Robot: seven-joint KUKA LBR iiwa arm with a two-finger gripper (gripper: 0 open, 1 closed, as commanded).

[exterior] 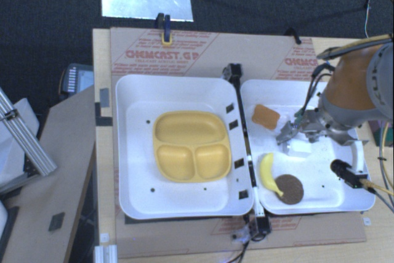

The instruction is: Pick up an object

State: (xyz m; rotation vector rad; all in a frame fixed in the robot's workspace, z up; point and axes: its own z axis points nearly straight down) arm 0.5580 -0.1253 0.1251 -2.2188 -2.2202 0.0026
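Camera view: gripper [287, 133] is low over the right bin [308, 84], about mid-bin and toward its left half. I can't tell whether the claw is apart or together; it's too small and cluttered at this angle. Nothing visibly clamped in it.

4 candidate objects, all in the right bin:
- orange block [266, 116], far-left part of the bin, just left and far of the gripper, apart from it.
- white piece [300, 147], flat on the bin floor just right and near of the gripper; contact unclear.
- banana [267, 170], near-left part, lying roughly far-to-near, close to the left wall.
- brown disc [289, 188], near side, touching or just beside the banana's near end.

Arm [354, 80] comes in from the right across the bin's far-right corner.

Left bin [132, 151] holds 1 yellow divided plate [188, 145], 3 compartments, sitting roughly centred and well apart from the gripper.

Both bins sit side by side on a printed board [184, 52], with a yellow-and-black clamp [165, 29] on its far edge.
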